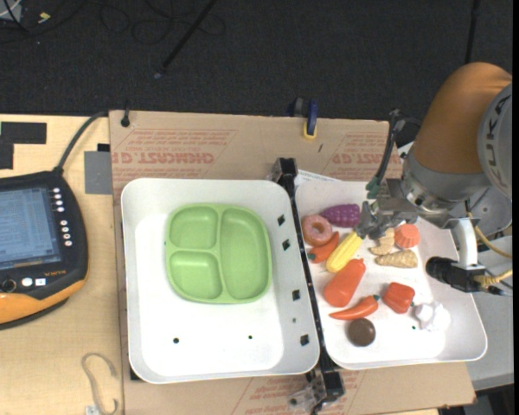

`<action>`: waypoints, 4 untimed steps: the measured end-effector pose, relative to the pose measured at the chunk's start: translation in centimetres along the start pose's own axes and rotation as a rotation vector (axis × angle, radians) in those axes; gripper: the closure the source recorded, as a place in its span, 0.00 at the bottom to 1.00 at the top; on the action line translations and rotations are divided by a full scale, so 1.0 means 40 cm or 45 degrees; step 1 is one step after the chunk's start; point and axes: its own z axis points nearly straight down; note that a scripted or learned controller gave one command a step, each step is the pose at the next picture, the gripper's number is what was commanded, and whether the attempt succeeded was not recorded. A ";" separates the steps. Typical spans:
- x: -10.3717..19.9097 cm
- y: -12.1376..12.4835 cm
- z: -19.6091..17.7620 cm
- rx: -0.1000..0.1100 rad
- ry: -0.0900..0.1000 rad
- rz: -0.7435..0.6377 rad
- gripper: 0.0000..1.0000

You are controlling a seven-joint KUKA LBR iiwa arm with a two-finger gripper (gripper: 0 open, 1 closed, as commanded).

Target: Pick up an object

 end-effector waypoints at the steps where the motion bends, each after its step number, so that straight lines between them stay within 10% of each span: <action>1: 0.104 0.021 0.005 -0.001 0.000 0.000 1.00; 4: 0.467 0.041 -0.018 -0.001 0.000 0.001 1.00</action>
